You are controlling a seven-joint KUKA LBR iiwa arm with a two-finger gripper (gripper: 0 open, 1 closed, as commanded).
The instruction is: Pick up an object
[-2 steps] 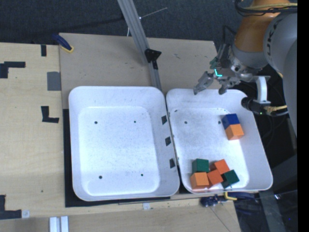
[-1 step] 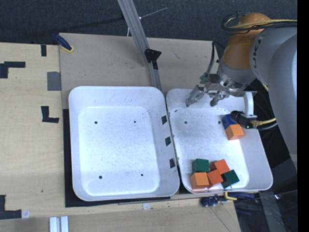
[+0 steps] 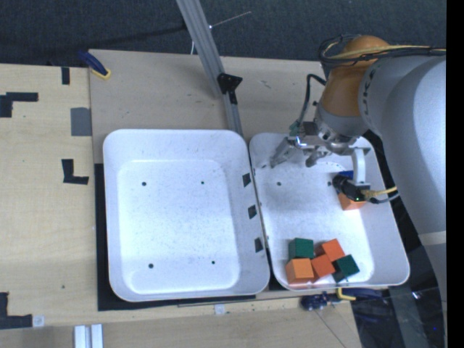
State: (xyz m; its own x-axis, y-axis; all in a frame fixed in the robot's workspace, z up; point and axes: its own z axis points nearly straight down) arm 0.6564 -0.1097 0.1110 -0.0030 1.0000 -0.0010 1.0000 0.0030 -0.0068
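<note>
Nearest the camera, at the near edge of the right bin [image 3: 270, 194], I count five blocks in one tight cluster: three orange and two dark green. One orange block [image 3: 299, 270] sits at the near left of the group, a second orange block [image 3: 322, 266] touches it on the right, and a third orange block [image 3: 333, 250] lies just behind. One green block [image 3: 301, 249] stands at the far left of the cluster; the other green block [image 3: 346, 267] is at its right end. I note a further small orange piece [image 3: 351, 203] by the right wall of the same bin, partly covered by a black fitting on the arm, so I cannot identify it.

Bins counted: two. I see no objects in the left bin [image 3: 116, 158].

My claw [image 3: 299, 154] hangs over the far end of the right bin, well apart from the cluster, fingers spread and nothing between them.

One slanted metal pole [image 3: 206, 46] crosses the surface [image 3: 145, 93] behind the bins. One blue and yellow clamp [image 3: 94, 64] sits at the far left.
</note>
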